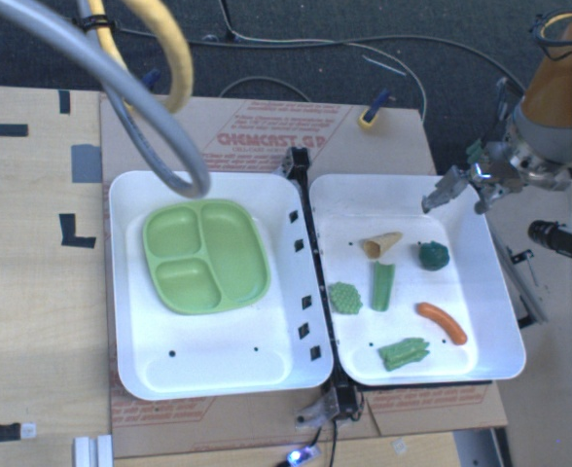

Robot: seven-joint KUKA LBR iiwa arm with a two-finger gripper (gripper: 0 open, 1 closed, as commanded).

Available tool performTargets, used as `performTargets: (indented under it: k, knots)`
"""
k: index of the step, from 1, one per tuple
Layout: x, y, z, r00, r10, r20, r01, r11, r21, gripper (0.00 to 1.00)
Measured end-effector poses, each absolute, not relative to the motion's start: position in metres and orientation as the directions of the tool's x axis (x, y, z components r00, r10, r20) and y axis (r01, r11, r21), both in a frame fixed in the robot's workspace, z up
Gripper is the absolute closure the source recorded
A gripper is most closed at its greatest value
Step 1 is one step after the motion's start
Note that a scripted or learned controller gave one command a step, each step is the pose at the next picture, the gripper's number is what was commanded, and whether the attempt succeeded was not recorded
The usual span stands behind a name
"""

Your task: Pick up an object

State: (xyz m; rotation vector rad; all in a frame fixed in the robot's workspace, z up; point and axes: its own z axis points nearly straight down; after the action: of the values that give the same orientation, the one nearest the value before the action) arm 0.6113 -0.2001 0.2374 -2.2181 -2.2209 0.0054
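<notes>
The right bin point(481, 261) holds several small toy foods: a tan cone point(381, 244), a dark green round piece point(433, 255), a green stick point(382, 285), a light green leafy round point(344, 298), an orange sausage shape point(442, 321) and a bumpy green piece point(404, 352). My gripper point(458, 197) hangs over the bin's far right corner, above and a little right of the dark green piece. Its two fingers stand spread and open, with nothing between them.
In the left bin point(130, 339) lies a green divided plate point(206, 256). A grey hose point(140, 125) and a yellow hose point(164, 37) cross the upper left, ending over the left bin's far edge. A black divider point(310, 280) separates the bins.
</notes>
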Motion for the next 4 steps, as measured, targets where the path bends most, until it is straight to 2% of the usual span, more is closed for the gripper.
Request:
performTargets:
  k: [2,3,4]
  knots:
    - [0.601,-0.201,0.144,-0.001,1.000,-0.001,1.000,0.001,-0.005,0.00]
    - [0.602,-0.200,0.156,-0.003,1.000,-0.001,1.000,0.003,-0.002,1.00]
    - [0.604,-0.202,0.220,-0.001,1.000,-0.002,1.000,0.001,0.005,1.00]
